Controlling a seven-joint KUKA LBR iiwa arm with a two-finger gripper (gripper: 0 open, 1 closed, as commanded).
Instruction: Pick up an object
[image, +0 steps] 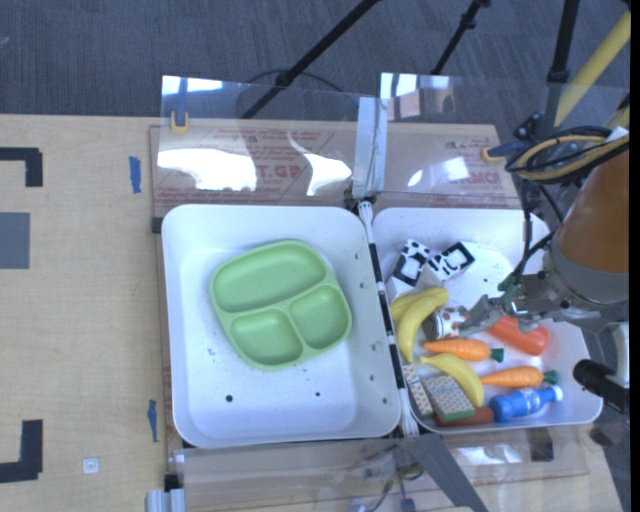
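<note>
Overhead, two shallow white plastic bins sit side by side on the pale wooden table (80, 330). Inside the left bin (190, 400) lies a light green three-compartment plate (280, 302), roughly at its middle. All the small items crowd the right bin (585, 405): a yellow banana (415, 312) near the dividing wall, a second yellow banana (455, 375) below it, an orange carrot (462, 349) between the two, another orange carrot (512, 378) further right, a blue plastic bottle (520, 404) along the near rim, a tan waffle-textured block (448, 397) beside it, and a black-and-white patterned object (432, 260) towards the far side. A red-orange pepper-like piece (522, 336) lies just beside the end effector (500, 303), which hangs low over the right bin's middle on the grey arm with its orange band (600, 215) (reaching in from the right). Its fingers look slightly parted, though the view is too cluttered to be sure; nothing is clearly between them.
</note>
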